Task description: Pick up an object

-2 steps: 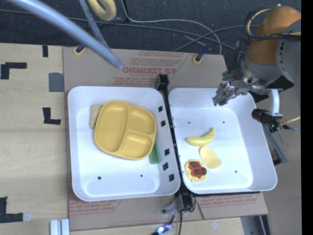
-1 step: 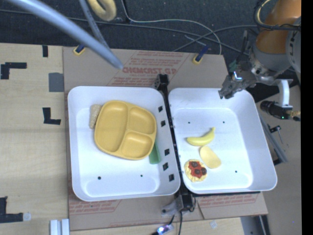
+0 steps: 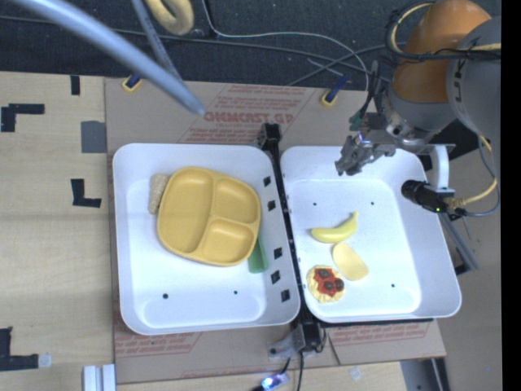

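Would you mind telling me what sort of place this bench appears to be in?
Most likely a robotics lab set up for grasping trials. The arm's gripper hangs above two white bins on a cardboard sheet, toy food such as a banana lies in one, and loose cables trail behind.

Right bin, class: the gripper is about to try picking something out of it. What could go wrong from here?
The banana, pale yellow slice and small pizza lie close together, so the fingers may nudge neighbours instead of gripping one. The slice and pizza look flat, which could make them slip. The gripper hangs near the bin's far wall, well away from them.
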### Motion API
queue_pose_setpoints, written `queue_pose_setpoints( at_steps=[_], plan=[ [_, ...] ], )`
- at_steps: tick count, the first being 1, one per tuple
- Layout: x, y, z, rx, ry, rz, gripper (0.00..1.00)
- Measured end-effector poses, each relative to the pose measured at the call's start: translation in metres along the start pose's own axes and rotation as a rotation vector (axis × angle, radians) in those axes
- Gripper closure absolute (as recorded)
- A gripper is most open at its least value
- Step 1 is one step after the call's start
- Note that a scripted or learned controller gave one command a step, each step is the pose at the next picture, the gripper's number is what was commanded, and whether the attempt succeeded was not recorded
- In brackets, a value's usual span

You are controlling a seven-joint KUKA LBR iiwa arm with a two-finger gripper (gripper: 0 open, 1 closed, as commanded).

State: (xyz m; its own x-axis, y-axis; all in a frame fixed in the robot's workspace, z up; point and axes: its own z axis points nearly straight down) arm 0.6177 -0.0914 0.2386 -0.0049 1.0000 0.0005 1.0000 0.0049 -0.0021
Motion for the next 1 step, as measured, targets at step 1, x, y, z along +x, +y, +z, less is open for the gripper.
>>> queue_pose_setpoints(
  at_steps=[1],
  plan=[
    [0.0587,-0.0044,-0.0033,0.0,0.0,-0.001,1.0]
  ],
)
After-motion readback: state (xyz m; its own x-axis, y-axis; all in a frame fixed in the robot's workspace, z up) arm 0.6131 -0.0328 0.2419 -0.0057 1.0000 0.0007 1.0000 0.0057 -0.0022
